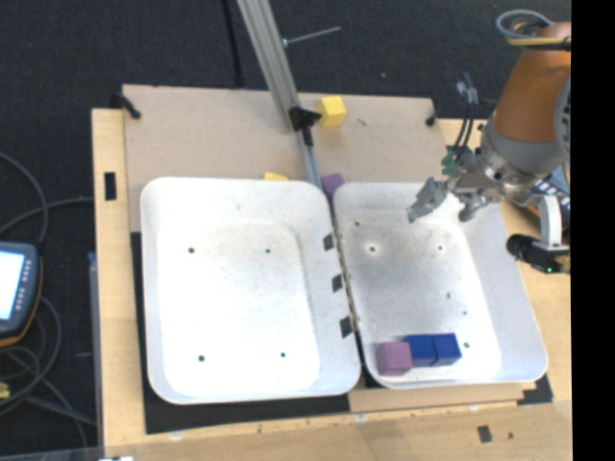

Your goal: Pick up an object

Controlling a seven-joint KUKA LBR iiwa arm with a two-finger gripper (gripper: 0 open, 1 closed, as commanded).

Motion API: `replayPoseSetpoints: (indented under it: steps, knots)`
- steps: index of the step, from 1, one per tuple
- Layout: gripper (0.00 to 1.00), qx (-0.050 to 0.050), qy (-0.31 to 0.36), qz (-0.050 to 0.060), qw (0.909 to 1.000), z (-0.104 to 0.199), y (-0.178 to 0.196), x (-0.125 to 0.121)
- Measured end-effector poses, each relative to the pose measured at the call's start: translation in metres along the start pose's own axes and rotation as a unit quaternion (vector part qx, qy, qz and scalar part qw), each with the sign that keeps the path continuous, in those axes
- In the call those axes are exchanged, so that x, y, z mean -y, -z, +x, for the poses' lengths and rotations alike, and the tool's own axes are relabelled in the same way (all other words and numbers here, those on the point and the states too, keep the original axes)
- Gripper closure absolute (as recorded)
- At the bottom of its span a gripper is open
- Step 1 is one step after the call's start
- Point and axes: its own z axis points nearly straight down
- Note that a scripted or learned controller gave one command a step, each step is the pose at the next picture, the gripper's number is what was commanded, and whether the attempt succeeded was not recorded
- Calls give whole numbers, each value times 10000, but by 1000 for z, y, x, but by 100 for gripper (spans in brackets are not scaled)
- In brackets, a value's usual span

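The gripper (pixel 448 204) is seen above the far right corner of the right bin (pixel 500 286), its two fingers spread apart with nothing between them. It is carried by the grey arm with the orange band (pixel 531 94), which reaches in over the bin's right edge.

Outward from the claw, the middle of the bin floor lies bare. The candidates are gathered against the near edge of the right bin: a purple block (pixel 393 356) toward the near left corner, a blue block (pixel 432 348) touching it on its right. They are well apart from the claw.

The left bin (pixel 159 257) is passed over, and a yellow block (pixel 332 110) rests on the bench beyond the bins.

The approach step is judged to be in hand; no grasp is yet made. A traverse toward the near edge is called for, then a descent with the fingers straddling one block, the blue block's free side being perhaps the easier entry.
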Motion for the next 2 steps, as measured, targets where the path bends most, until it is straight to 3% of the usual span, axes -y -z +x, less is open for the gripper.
replayPoseSetpoints:
  steps: [1, 2]
  knots:
    - [0, -8, -18, 37, 10000, 30, -36, 64]
    - [0, 3, -39, 6, 10000, -24, -137, 113]
